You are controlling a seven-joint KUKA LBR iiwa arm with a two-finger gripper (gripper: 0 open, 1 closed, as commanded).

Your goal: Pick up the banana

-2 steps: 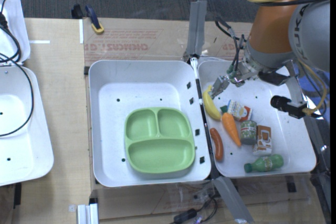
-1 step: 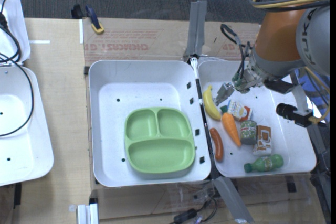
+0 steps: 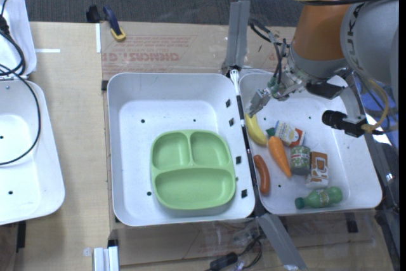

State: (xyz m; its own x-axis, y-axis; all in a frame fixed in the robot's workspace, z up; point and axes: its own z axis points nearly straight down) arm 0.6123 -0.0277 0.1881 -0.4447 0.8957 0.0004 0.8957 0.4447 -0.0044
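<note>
The yellow banana (image 3: 255,130) lies curved against the left wall of the right bin (image 3: 355,197), beside the divider between the two bins. My gripper (image 3: 268,96) hangs just above and to the right of the banana's upper end, its fingers spread open with nothing between them. The banana rests on the bin floor, apart from the fingers.
An orange carrot (image 3: 279,154) lies right beside the banana, with a red sausage (image 3: 262,174) below it. A small carton (image 3: 288,134), a can (image 3: 299,160), a brown box (image 3: 318,168) and a green bottle (image 3: 319,198) crowd the right bin. A green divided plate (image 3: 192,169) sits in the left bin (image 3: 127,136).
</note>
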